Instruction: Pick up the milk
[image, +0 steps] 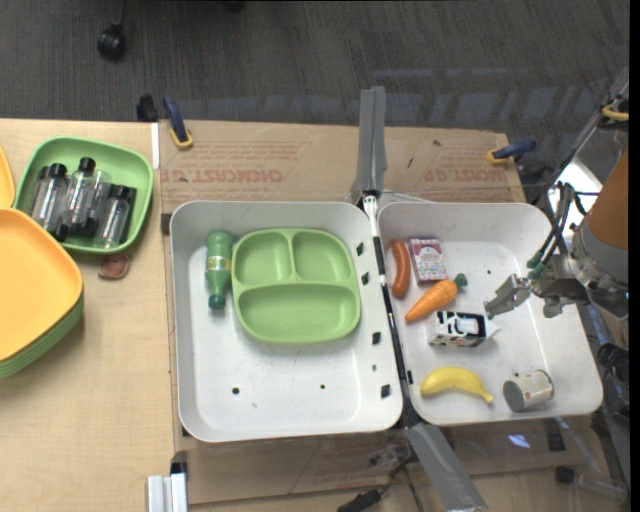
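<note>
The milk (459, 328) is a small black-and-white carton lying on its side in the middle of the right bin (560, 372). My gripper (527, 301) hangs over the right part of that bin, up and to the right of the carton and apart from it. It stands open, one finger (505, 297) reaching left toward the carton, and nothing sits between the fingers.
Around the milk lie a carrot (432, 299), a sausage (400, 267), a pink carton (428, 259), a banana (456, 384) and a tin can (528, 391). The left bin (290, 400) holds a green divided plate (296, 284) and a green bottle (218, 268).
</note>
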